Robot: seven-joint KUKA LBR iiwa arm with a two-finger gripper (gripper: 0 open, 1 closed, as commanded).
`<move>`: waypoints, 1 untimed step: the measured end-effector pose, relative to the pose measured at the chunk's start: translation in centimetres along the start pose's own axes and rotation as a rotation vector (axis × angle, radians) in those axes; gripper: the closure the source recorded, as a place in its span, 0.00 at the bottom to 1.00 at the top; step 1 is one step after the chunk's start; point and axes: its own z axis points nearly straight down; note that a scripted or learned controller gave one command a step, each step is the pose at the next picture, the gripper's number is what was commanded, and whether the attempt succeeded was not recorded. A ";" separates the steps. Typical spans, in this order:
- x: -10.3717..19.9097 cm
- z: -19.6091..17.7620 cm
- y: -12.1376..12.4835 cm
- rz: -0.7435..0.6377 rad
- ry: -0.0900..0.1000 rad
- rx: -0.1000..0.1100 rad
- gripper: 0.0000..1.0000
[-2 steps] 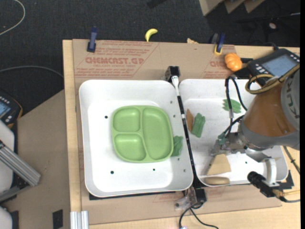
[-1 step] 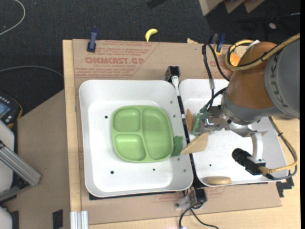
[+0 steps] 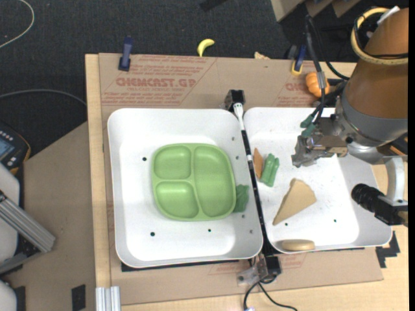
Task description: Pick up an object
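My gripper (image 3: 305, 155) hangs over the upper middle of the right bin (image 3: 340, 229), with nothing visibly held. Just below it lies a tan wedge (image 3: 295, 201). To the gripper's left, near the bin's left wall, a green block (image 3: 269, 170) lies beside a small orange-brown piece (image 3: 258, 162). A tan oval piece (image 3: 297, 244) rests against the front rim. In the left bin (image 3: 130, 232) sits a green divided plate (image 3: 193, 181), and a small green item (image 3: 242, 197) touches its right edge.
A black cylinder (image 3: 373, 201) on the arm's side juts over the right bin's right edge. Behind the bins, on the cardboard, lie a small yellow banana (image 3: 205, 45) and an orange item (image 3: 314, 81). A black bar (image 3: 246, 149) runs between the bins.
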 end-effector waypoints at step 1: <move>7.4 9.2 -0.4 -0.003 0.001 0.027 1.00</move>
